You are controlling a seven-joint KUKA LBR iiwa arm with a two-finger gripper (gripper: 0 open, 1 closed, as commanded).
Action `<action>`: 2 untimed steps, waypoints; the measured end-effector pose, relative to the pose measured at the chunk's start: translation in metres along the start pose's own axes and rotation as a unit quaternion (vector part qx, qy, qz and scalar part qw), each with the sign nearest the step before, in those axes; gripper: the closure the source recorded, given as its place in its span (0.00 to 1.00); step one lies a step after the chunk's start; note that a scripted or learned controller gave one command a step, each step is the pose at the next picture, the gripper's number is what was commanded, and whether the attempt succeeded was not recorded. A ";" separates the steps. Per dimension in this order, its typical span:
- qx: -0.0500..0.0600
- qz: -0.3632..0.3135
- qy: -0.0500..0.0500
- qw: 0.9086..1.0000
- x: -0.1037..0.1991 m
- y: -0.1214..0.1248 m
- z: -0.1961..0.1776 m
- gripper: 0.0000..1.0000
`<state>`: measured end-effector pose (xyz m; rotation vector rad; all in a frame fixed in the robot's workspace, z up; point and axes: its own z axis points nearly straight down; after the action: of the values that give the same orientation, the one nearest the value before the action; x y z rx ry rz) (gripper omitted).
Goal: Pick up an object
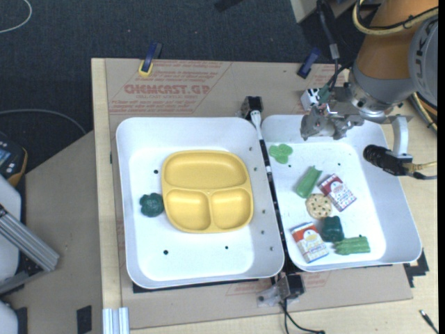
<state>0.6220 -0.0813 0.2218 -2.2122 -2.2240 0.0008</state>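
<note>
Approach step — nothing picked yet.
The gripper (321,125) hangs over the right bin (396,207) (its grip state unreadable); next, descend onto the green leaf (281,153).

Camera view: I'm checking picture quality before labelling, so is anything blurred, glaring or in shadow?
Camera view: lighting is even, with soft glare on the white bins' rims; the yellow tray and the cookie look sharp; the gripper is slightly soft and casts little shadow; the small packets' print is too small to read.
</note>
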 end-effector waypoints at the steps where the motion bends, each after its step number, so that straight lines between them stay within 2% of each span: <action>1: 0.000 0.000 0.000 1.000 0.051 -0.015 0.009 1.00; 2: 0.000 0.000 0.000 1.000 0.108 -0.023 0.002 1.00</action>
<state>0.5986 0.0261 0.2200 -2.2119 -2.2253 0.0010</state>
